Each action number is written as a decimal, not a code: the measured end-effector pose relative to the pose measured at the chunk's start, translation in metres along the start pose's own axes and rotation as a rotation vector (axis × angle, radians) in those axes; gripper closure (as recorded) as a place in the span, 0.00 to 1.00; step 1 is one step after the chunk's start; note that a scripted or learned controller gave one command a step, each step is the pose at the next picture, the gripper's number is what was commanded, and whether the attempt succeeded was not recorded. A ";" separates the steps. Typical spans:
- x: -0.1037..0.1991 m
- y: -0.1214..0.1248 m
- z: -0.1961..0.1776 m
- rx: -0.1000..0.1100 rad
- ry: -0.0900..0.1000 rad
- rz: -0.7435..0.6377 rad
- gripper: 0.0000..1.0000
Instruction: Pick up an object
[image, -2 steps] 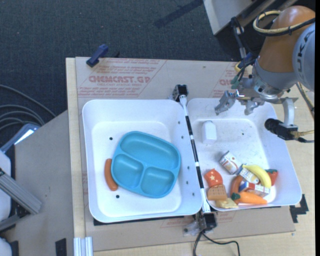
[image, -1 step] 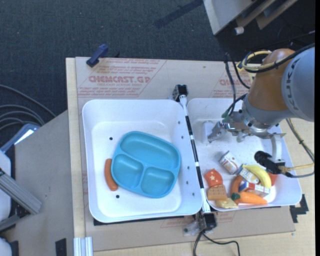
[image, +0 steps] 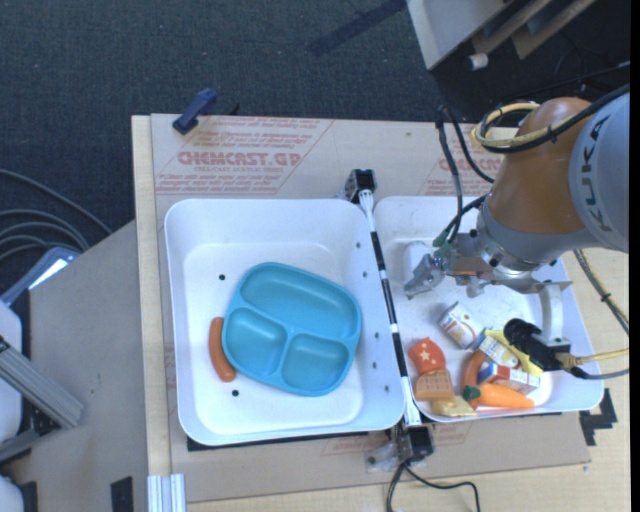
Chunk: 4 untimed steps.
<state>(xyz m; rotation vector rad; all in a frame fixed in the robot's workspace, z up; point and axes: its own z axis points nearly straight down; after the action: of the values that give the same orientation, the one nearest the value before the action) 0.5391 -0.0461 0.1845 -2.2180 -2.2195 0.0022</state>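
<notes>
Two white bins sit side by side. Left bin (image: 190, 300) holds a blue divided plate (image: 291, 328), with an orange sausage (image: 220, 350) touching the plate's left edge. Right bin (image: 400, 225) has the gripper (image: 428, 275) hanging over it, grasp impossible to tell. Toy food clusters below it: small can (image: 459, 325), red piece (image: 427, 354), carrot (image: 503, 397).

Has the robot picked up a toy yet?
Not yet. The gripper hangs over the right bin with nothing between its fingers. The toys, like the carrot, lie in that bin's near corner. Reaching one, grabbing and lifting are all left.
</notes>
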 end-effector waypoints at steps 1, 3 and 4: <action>-0.067 -0.045 0.092 -0.008 -0.003 0.000 0.00; -0.055 0.052 0.090 -0.005 -0.001 0.001 1.00; -0.055 0.052 0.090 -0.004 -0.001 0.001 0.00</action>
<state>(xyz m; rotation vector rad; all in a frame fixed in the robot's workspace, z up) 0.5908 -0.1009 0.0943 -2.2215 -2.2217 -0.0012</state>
